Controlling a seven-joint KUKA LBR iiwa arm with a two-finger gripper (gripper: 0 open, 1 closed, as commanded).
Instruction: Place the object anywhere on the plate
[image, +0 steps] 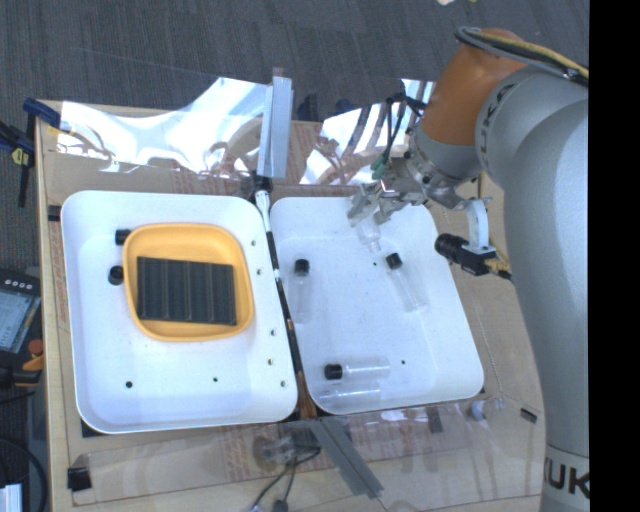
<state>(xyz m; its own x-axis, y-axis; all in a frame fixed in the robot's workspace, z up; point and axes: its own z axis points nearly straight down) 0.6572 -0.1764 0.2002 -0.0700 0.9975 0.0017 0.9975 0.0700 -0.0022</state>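
Observation:
A yellow plate (146, 243) with a dark ridged centre lies in the left bin (90, 380). Three clear vials with black caps lie in the right bin (455, 370): one near its left wall (299, 285), one at mid right (407, 287), and one on its side near the front (356, 372). My gripper (364, 212) hangs over the back of the right bin, above and left of the mid-right vial. It is small and glary here, and I see nothing clearly held in it.
A raised divider (278, 290) runs between the two bins. Crumpled foil (180, 130) and cables sit behind the bins. The arm's grey body (545, 250) covers the bench's right side, with a black fitting (462, 250) at the right bin's edge.

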